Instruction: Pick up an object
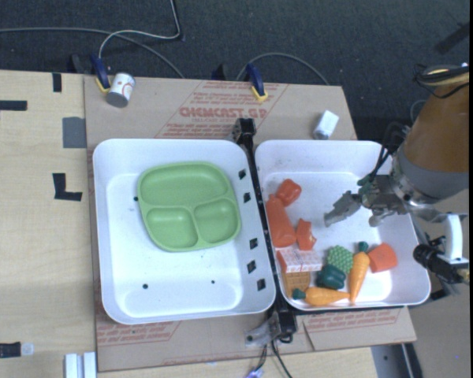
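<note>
Nearest to us, along the front wall of the right bin [394, 294], we see a crowd of toy food: an orange carrot [357, 275] lying tilted, a second carrot-like orange piece [325, 296] flat beside the front rim, a dark green piece [330, 276] between them, and a light green knobbly piece [339, 257] just behind it. A red-orange chunk [383, 257] sits just right of the tilted carrot, touching or nearly touching its top. A pale boxy block [297, 276] lies left of the dark green piece.

Further back in the same bin we find a long orange-red piece [280, 225], a small red block [304, 234] right beside it, and a rounded orange piece [288, 190] near the divider.

The claw [356, 209] hangs over the middle of the right bin, with its two fingers spread apart and nothing between them; it stands well apart from the orange-red pieces and just behind the carrots.

In the left bin [110, 235] we see a green divided plate [189, 205].

Beyond the bins, on the desk [31, 211], we see a small white cylinder [121, 89], a white cube [326, 123] and two blue-and-yellow clamps [258, 83]
</note>
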